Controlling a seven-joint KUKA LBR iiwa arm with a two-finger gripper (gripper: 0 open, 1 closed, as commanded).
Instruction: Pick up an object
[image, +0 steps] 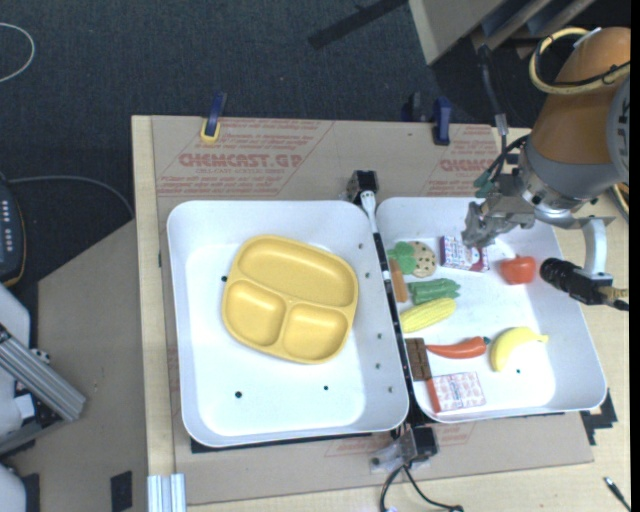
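Observation:
My gripper (478, 232) hangs over the back of the right bin (580, 345), just above a small red-and-white packet (462, 253). Near it lie a cookie (422, 259) on a green piece (404, 252), a green pepper (434, 291), a yellow corn cob (426, 315) and a red tomato piece (518, 270). Nearer the front sit a red chili (457, 349), a yellow banana (517, 348), a brown bar (416, 359) and another red-and-white packet (457, 392). Nothing shows between the fingers.
The left bin (200, 330) holds a yellow three-compartment plate (290, 298). A black cylinder (572, 279) on the arm sticks out over the right bin's right side. Clamps (211, 120) stand on the cardboard at the back edge.

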